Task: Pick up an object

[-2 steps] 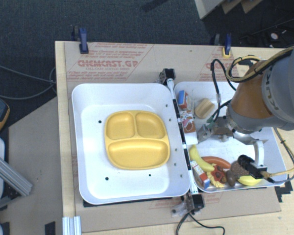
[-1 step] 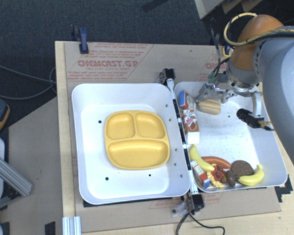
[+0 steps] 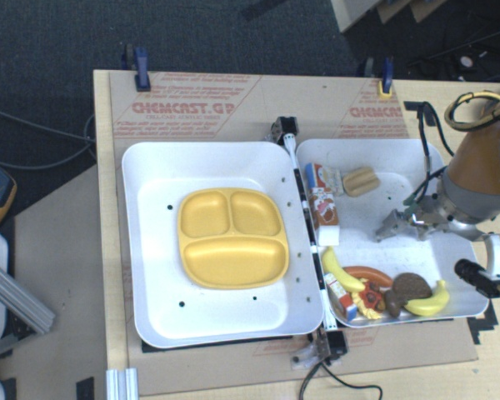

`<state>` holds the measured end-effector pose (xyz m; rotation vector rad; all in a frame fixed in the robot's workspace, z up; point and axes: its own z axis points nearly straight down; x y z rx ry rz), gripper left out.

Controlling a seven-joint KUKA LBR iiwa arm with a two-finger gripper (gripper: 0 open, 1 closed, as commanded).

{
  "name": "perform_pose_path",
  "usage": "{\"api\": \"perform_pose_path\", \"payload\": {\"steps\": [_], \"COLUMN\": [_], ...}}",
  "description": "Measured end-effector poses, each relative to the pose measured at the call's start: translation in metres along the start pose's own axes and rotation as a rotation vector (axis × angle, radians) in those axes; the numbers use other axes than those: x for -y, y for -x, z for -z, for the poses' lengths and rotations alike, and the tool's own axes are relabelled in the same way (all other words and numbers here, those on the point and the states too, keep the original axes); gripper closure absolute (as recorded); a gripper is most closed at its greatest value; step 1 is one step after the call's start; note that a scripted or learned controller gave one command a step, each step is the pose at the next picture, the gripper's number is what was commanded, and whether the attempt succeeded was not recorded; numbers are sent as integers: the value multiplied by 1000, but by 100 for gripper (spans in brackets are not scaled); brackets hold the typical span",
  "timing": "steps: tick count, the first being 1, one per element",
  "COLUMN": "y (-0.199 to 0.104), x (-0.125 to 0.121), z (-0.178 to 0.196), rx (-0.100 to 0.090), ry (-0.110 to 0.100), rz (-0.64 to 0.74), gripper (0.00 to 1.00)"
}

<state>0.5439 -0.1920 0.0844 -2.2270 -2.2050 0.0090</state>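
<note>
My gripper hangs over the right bin, fingers spread and gripping nothing; the toy food pile (bananas among it) sits at that bin's near edge, apart.

The right bin's middle floor lies free; a toy pile blocks at 6 o'clock, a box, perhaps, at 9.

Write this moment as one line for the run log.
stage: reaching | gripper: in right bin, above bare floor, nothing between fingers | toy bread: untouched | yellow tray: left bin
</note>
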Motion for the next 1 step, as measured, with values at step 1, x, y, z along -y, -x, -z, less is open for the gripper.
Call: {"api": "perform_pose_path", "payload": {"steps": [1], "y": [-67], "x": [-68], "z": [15], "rx": [2], "ry": [17], "rz": [18], "gripper": [0]}}
